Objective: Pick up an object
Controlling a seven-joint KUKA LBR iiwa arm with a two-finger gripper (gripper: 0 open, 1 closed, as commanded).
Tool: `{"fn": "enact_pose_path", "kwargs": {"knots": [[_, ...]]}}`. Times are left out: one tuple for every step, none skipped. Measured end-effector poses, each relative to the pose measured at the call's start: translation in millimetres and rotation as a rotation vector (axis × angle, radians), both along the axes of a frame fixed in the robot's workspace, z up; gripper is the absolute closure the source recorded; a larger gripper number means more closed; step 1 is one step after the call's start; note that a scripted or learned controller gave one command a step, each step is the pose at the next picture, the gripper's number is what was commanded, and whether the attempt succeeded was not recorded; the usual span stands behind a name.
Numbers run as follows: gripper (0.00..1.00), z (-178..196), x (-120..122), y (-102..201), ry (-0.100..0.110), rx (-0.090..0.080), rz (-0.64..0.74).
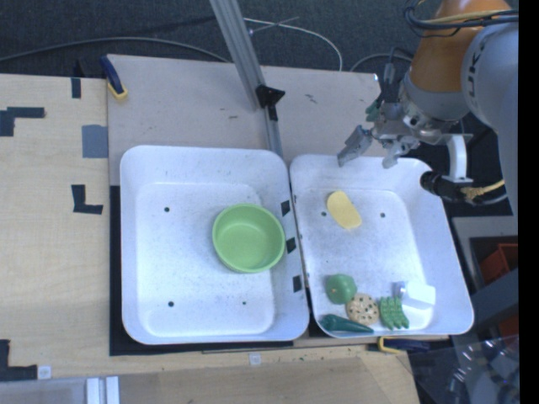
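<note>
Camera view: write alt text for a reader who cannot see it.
A grey robot arm's gripper hangs open over the right bin's far rim, holding nothing. That bin holds a yellow piece and small toys; the left bin holds a green bowl.

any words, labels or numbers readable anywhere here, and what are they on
"UK": dark letters on the grey arm casing at the right edge, cut off by the frame, so part of a longer marking.
Nothing else is readable: the two white bins, the green bowl and the small items show no lettering.
</note>
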State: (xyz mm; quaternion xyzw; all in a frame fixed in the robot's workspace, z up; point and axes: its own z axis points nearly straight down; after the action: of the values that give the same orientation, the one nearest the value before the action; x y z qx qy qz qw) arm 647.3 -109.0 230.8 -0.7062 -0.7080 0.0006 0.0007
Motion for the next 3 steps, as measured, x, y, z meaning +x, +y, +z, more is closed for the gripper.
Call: {"fn": "enact_pose_path", "kwargs": {"knots": [[0.0,0.0,0.0,0.0,0.0,0.0,0.0],[0.0,-44.9,-6.0,1.8,0.004,-0.001,0.0],[0.0,-106.9,-0.2,4.2,0.005,-0.001,0.0]]}}
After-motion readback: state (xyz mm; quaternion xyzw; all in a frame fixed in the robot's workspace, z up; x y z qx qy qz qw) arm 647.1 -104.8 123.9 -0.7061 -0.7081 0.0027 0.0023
